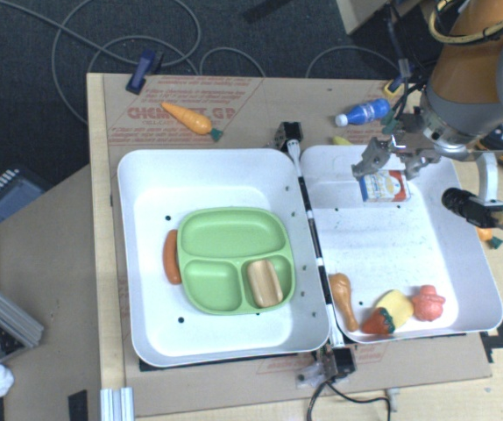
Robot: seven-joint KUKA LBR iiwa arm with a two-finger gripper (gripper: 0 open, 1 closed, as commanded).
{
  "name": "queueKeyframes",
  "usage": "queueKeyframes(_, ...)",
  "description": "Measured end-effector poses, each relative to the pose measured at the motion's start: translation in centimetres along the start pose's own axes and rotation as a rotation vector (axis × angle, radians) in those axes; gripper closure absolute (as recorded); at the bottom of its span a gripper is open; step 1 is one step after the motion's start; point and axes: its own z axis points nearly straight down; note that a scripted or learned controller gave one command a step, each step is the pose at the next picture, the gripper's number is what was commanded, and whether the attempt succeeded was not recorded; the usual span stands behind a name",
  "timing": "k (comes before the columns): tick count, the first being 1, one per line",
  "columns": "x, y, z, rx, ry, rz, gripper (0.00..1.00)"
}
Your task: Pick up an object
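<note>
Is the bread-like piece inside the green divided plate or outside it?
Inside. The tan bread-like piece lies in the lower right compartment of the green divided plastic plate, within its rim, in the left white bin.

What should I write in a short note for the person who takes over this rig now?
Gripper: over the far part of the right bin, directly above a small carton; whether its fingers are open or shut cannot be seen, and no grasp is visible.
Right bin, near edge: chicken leg, yellow toy food, red toy food.
Left bin: green tray with a bread roll in it, sausage beside it.
Outside the bins: carrot, bottle.
Done: no pick visible. Left: grasp and lift one object.
</note>
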Motion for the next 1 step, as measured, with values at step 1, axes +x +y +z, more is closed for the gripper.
queueKeyframes(1,-0.69,-3.19,-0.2,-0.001,-0.002,0.003,1.0)
